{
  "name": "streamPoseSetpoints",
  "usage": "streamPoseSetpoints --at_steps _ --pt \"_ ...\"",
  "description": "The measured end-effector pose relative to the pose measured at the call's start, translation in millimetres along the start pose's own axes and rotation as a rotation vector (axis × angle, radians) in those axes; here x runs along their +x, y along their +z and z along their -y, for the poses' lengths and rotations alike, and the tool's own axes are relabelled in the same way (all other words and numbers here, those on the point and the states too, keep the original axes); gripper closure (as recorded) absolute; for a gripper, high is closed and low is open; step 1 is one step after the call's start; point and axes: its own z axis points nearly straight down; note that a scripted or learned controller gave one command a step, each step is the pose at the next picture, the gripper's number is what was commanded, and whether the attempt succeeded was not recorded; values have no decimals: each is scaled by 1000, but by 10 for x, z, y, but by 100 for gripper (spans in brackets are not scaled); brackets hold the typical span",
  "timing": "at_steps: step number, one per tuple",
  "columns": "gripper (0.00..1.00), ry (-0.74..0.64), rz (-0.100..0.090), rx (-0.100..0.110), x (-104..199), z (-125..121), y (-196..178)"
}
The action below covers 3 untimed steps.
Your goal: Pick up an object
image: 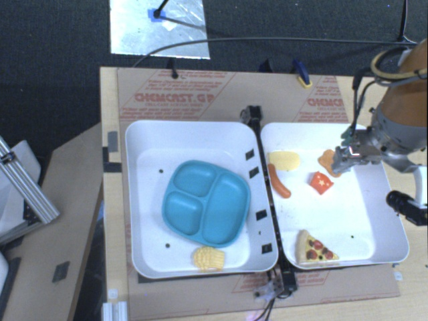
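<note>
grey arm, orange band, black cable looped above wrist.

The arm is cut off by the right edge, so most of its grey body and orange band lie outside the view. Its claw is small and blurred, and its fingertips cannot be made out. The claw covers part of an orange item in the right bin, whose shape cannot be told. A metal frame is cut off at the left edge. Red print on the cardboard on the bench is too faint to read.
</note>
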Motion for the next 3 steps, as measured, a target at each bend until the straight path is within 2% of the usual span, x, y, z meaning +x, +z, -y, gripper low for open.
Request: streamPoseSetpoints --at_steps 1,3 --pt "100 -7 -4 6 590 -135 117" --pt "100 -7 -4 4 1662 -444 88"
